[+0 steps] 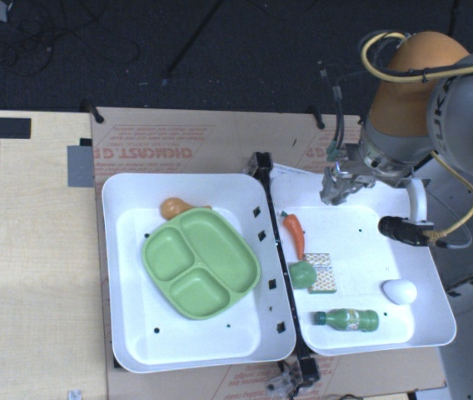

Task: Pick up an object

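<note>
Pale wood and a brown cardboard sheet make up the surface [28, 248] that carries the two bins, and from left to right they read so: the left bin [128, 307] has a green divided plate [201, 262] with an orange ball [172, 207] tucked at its far edge, and the right bin [424, 319] has a carrot [295, 233], a green block [302, 274] on a patterned card [323, 272], a green bottle [347, 319] and a white egg-shaped piece [400, 291]. Nothing looks picked yet (every object lies flat in a bin), so the whole pick seems left to do. The gripper [339, 183] hangs over the right bin's far edge, carrying nothing, whether its fingers stand apart or together I cannot tell, and the carrot, the nearest candidate, lies just left of it and nearer the camera, apart from it.
</note>
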Tool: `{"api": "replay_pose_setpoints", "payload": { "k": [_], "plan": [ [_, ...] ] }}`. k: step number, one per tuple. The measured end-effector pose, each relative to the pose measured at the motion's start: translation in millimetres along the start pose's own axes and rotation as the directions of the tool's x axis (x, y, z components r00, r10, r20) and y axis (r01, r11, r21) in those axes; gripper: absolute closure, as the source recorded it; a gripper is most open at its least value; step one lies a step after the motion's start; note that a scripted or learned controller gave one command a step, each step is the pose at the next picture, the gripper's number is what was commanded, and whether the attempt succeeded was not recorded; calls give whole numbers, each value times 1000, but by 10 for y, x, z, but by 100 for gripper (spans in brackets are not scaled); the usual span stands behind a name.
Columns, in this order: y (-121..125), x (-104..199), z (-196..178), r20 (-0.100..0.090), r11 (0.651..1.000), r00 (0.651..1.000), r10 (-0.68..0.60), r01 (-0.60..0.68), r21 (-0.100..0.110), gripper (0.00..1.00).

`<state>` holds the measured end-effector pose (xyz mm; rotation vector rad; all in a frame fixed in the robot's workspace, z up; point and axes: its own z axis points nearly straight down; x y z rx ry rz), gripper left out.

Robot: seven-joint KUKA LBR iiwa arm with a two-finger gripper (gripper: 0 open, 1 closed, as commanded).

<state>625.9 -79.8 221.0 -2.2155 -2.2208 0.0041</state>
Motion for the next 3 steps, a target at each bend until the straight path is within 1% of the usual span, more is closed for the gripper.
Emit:
{"api": "replay_pose_setpoints", "payload": {
  "k": [2,3],
  "plan": [
    [-278,853,69,1,1000,1000,0,0,0,100],
    [-452,1357,56,0,1000,1000,-2,2,1,100]
  ]
}}
